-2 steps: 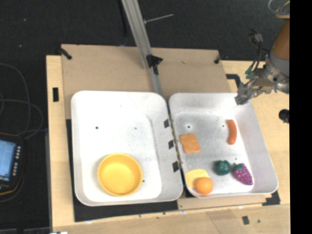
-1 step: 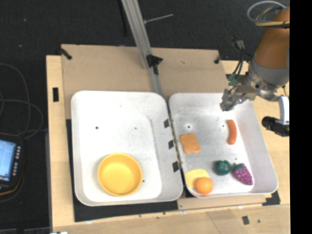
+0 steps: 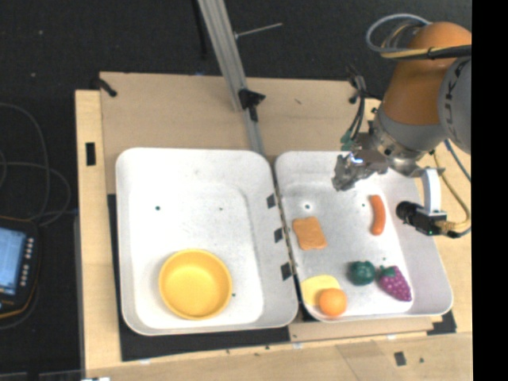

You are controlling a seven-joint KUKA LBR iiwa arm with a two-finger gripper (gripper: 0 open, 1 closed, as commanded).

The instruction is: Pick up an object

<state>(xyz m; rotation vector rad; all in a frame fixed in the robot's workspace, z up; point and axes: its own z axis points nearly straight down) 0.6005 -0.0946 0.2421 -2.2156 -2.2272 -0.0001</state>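
Note:
My gripper (image 3: 347, 174) hangs over the back part of the right bin (image 3: 317, 173), above bare white floor, with nothing seen between its fingers. In that bin lie a tan toast-like piece (image 3: 309, 233), an orange-red sausage (image 3: 377, 214), a dark green vegetable (image 3: 362, 272), a purple grape bunch (image 3: 394, 282), a yellow piece (image 3: 316, 285) and an orange fruit (image 3: 332, 301). The sausage sits just right of and nearer than the gripper. A yellow bowl (image 3: 195, 282) rests in the left bin (image 3: 190, 181).
A slanted metal pole (image 3: 230, 62) runs down from the top to the gap between the bins. The arm's orange band (image 3: 417, 74) and cables occupy the upper right. A handheld screen (image 3: 12, 264) lies off the bench at left.

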